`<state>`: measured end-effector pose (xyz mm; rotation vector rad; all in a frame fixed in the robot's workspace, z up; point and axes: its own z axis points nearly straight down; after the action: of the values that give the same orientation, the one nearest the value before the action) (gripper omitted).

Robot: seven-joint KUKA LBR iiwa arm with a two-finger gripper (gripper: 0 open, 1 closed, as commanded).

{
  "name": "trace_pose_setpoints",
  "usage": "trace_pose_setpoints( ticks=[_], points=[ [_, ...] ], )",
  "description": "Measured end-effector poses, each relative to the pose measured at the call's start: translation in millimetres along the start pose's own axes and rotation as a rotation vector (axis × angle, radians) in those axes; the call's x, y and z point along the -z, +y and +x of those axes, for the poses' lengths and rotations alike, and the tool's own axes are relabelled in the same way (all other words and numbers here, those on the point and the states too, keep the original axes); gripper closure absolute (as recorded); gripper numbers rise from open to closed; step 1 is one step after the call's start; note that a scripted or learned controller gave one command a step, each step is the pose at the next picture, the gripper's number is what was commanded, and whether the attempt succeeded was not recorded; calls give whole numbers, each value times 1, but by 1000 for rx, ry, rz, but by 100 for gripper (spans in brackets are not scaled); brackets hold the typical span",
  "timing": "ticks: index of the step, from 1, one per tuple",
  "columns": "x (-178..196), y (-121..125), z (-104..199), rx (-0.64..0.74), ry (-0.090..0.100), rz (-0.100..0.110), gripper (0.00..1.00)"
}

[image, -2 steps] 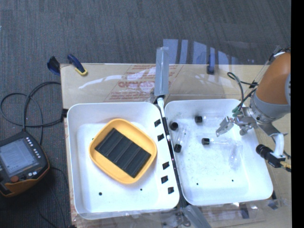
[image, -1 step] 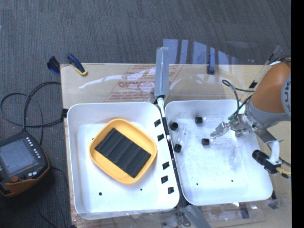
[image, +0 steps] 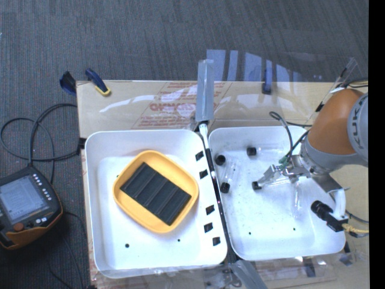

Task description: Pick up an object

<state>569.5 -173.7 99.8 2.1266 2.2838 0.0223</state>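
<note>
In the camera view you see the gripper (image: 260,183) low over the right bin (image: 271,245), with a small black piece (image: 256,186) at its tip; whether the jaws are spread or pressed together cannot be told. Other small black pieces (image: 220,159) lie near the divider. The left bin (image: 96,233) holds a yellow tray (image: 129,212) with a black ribbed block (image: 155,192) on it.

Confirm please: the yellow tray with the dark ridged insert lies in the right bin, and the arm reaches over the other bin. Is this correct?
Not quite. The camera view shows the yellow tray with its dark ridged insert in the left bin, and the arm reaches over the right bin.
</note>
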Motion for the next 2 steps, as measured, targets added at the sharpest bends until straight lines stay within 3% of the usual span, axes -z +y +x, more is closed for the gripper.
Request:
trace_pose_setpoints(
  ticks=[1,2],
  points=[
    [-1,29,44,63,3,3,0],
    [-13,69,40,13,7,25,0]
  ],
)
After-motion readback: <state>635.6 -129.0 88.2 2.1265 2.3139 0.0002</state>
